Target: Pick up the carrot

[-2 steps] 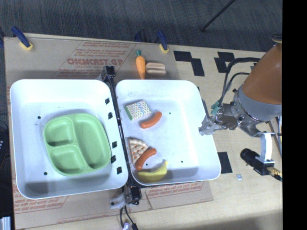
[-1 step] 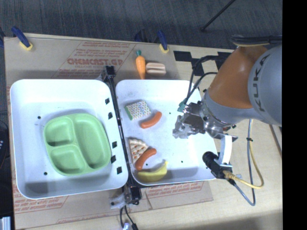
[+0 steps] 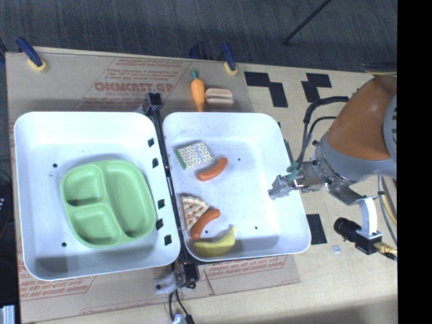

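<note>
A: Where is the carrot point(image 3: 197, 93)?
B: On the bench above the right bin point(image 3: 270, 130), just beside a bun-like toy point(image 3: 219, 98). It looks like light, stiff, smooth plastic; I'd grip the thick orange middle.
A: And the gripper point(image 3: 279, 187)?
B: Over the bin's right rim; I cannot tell its fingers' state.
</note>
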### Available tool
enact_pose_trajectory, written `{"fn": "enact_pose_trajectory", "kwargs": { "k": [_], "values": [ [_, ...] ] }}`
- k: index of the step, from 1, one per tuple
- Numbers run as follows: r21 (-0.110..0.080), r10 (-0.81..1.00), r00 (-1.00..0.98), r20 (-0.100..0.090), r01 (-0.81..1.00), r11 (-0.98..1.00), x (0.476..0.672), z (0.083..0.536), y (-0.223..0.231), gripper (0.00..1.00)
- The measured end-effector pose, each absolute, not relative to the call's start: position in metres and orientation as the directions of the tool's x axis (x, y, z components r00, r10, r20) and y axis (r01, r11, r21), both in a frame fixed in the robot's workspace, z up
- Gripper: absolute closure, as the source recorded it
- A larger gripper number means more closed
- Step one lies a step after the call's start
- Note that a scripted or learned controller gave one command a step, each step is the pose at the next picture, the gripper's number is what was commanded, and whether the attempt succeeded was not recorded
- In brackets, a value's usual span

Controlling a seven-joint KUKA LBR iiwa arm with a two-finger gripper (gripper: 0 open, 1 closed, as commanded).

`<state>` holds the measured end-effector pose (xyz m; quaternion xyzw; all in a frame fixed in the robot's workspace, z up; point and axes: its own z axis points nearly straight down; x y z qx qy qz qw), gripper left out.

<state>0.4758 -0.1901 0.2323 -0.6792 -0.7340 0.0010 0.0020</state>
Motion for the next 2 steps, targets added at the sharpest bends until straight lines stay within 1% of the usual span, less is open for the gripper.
{"fn": "enact_pose_trajectory", "kwargs": {
  "k": [1, 2],
  "values": [
    [-0.003, 0.997, -0.076, 0.001, 0.997, 0.076, 0.477, 0.256, -0.103, 1.0],
    [-0.005, 0.99, 0.14, 0.001, 0.99, -0.14, 0.476, 0.214, -0.048, 1.0]
  ]
}}
